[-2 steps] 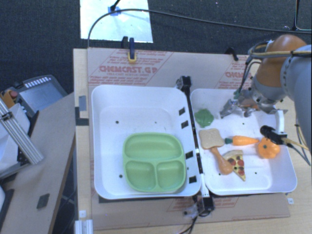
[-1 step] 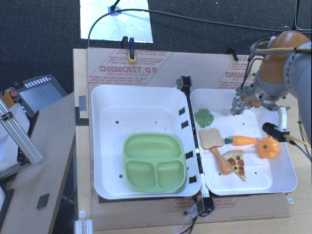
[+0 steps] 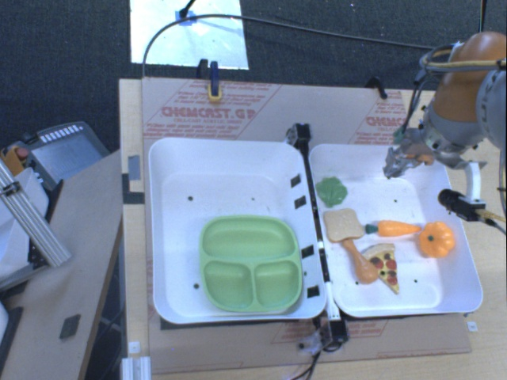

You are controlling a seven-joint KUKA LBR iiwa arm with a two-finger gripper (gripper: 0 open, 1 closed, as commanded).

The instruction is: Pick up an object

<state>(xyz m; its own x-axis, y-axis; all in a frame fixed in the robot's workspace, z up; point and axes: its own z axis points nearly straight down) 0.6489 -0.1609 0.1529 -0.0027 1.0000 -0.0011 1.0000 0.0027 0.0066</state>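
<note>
The right bin [image 3: 444,291] holds several toy foods: a green leafy piece [image 3: 331,190], a slice of bread [image 3: 343,224], a carrot [image 3: 396,229], an orange pumpkin-like fruit [image 3: 436,240], a pizza slice [image 3: 385,264] and a tan drumstick-shaped piece [image 3: 360,263]. My gripper [image 3: 394,165] hangs over the far part of the right bin, above and to the right of the green piece. Nothing shows between its fingertips. The arm with its orange band [image 3: 467,70] comes in from the upper right.
The left bin [image 3: 182,204] carries a green divided plate [image 3: 250,261] at its near side. A black divider [image 3: 310,212] runs between the bins. A grey device [image 3: 59,158] and a metal rail [image 3: 32,220] sit on the side table at the left.
</note>
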